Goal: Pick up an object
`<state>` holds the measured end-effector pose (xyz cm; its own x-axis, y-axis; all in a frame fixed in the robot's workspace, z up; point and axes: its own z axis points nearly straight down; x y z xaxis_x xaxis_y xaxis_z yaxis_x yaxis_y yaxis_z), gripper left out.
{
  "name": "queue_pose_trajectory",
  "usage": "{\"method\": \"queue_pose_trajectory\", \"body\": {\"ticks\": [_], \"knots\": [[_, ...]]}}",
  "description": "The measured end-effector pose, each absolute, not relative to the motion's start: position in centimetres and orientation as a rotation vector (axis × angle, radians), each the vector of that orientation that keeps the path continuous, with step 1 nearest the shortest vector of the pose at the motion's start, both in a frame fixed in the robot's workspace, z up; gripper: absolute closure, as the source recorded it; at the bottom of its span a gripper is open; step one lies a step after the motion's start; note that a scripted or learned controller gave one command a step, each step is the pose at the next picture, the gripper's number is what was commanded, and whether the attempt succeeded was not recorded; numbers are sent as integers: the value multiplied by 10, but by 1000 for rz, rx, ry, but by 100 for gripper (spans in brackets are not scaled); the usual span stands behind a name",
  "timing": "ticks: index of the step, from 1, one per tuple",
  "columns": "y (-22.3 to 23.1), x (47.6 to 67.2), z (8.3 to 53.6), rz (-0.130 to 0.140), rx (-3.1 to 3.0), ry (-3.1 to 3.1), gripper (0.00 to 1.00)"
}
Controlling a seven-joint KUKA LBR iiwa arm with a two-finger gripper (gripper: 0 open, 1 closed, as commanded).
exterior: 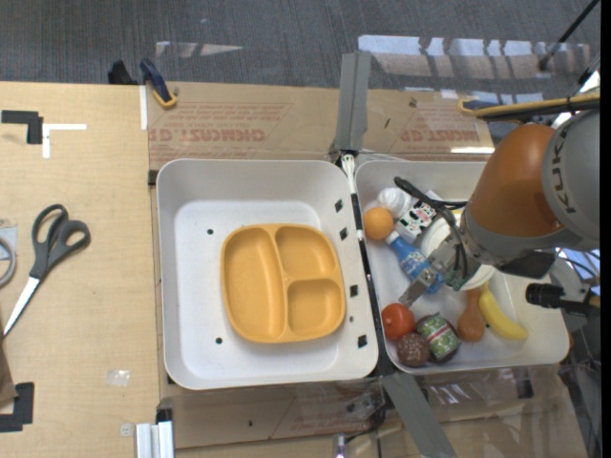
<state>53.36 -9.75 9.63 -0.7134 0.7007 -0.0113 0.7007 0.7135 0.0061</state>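
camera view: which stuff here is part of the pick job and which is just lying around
Part of the job:
gripper, down in the right bin
blue bottle
orange
tomato
banana

Just lying about:
yellow divided plate in the left bin
scissors on the bench
blue clamp

Arm [535, 198] hides the right bin's [563, 346] far corner — tool [434, 273] tips unclear.

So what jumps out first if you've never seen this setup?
Probably the yellow tray, lying alone in the left bin. Then the arm with its orange band, reaching from the right over the right bin, where toy food crowds together: an orange, a tomato, a banana.
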Motion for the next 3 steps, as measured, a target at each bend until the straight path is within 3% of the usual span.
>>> {"method": "queue_pose_trajectory", "body": {"ticks": [1,2,3], "knots": [[-97,594,97,2,1364,2819,0],[-96,595,107,1,1358,2818,100],[-56,605,269,-2,1660,2665,100]]}}
